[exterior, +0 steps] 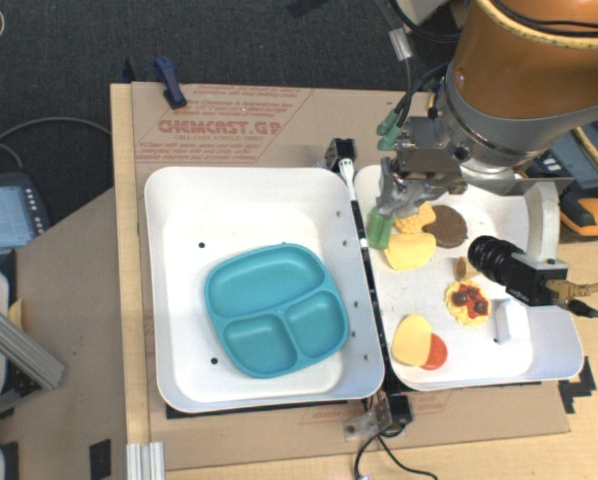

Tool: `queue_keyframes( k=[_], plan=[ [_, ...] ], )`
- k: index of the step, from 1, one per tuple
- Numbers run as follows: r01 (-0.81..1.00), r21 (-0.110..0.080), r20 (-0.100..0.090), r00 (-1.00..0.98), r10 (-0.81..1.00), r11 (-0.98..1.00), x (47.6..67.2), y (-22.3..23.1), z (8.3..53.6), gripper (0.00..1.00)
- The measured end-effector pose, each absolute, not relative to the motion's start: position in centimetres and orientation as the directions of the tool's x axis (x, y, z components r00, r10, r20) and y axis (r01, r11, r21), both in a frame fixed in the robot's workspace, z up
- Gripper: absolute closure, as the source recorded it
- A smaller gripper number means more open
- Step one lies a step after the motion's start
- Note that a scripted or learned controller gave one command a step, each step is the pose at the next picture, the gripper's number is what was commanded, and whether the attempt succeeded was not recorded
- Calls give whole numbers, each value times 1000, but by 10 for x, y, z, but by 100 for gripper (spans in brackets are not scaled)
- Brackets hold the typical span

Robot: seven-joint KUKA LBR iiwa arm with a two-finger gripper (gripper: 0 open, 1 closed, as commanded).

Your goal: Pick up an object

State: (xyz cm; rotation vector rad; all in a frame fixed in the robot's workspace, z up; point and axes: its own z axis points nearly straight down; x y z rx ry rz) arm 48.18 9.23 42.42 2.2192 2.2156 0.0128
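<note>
While the pincer (397, 206) hangs low in the right bin (549, 363), over a green piece (380, 230) and a yellow one (410, 253), nothing looks lifted yet. I cannot tell its state. Grasping and raising remain, I think.

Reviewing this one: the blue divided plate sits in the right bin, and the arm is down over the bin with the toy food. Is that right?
Not quite. The camera view shows the blue divided plate in the left bin, not the right. The rest holds: the gripper is down over the right bin, among the toy food.
</note>
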Motion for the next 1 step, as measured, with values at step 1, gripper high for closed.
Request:
queue_keyframes(
  k=[1],
  plan=[
    [1000,12,2,2,1000,-2,482,93,434,100]
  ],
)
